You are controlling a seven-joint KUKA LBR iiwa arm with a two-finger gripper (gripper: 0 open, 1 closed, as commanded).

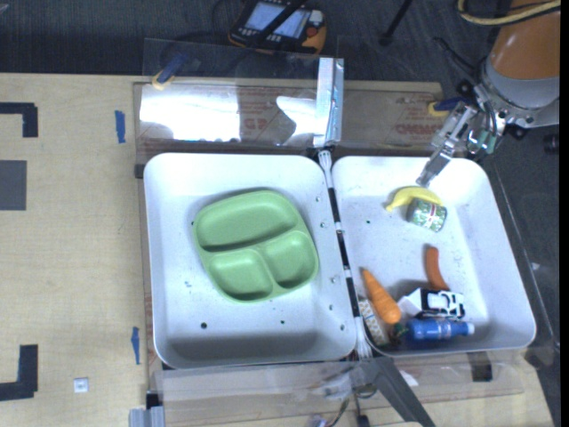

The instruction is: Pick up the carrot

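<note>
- A pale wooden bench (71, 265) is seen across the left and lower part of the view, marked with black squares and brackets and short strips of blue tape.
- Beyond the bench a dark floor is seen, crossed by black tripod legs and a yellow cable, with a handheld control pendant (276, 23) laid near the top centre.
- A clear plastic panel (231, 105) is stood along the far edge of the bins, and strong glare is thrown off it.
- Two shallow white bins are set side by side, touching along the middle: the left bin (169, 194) and the right bin (507, 265).
- A green divided plate (256, 243), with three compartments, is laid in the middle of the left bin.
- The arm (524, 52) is seen at the upper right, its orange band above the wrist.
- The gripper (436, 163) is held over the far edge of the right bin, just above a yellow banana (402, 197); whether its jaws are parted or closed cannot be told.
- A small green can (427, 213) is laid touching the banana.
- The carrot (381, 298) is laid near the front left corner of the right bin, close to the dividing wall and well apart from the gripper.
- Near the carrot, a blue bottle (434, 330), a black-and-white object (442, 303) and a red-orange sausage-shaped item (434, 266) are found.
</note>
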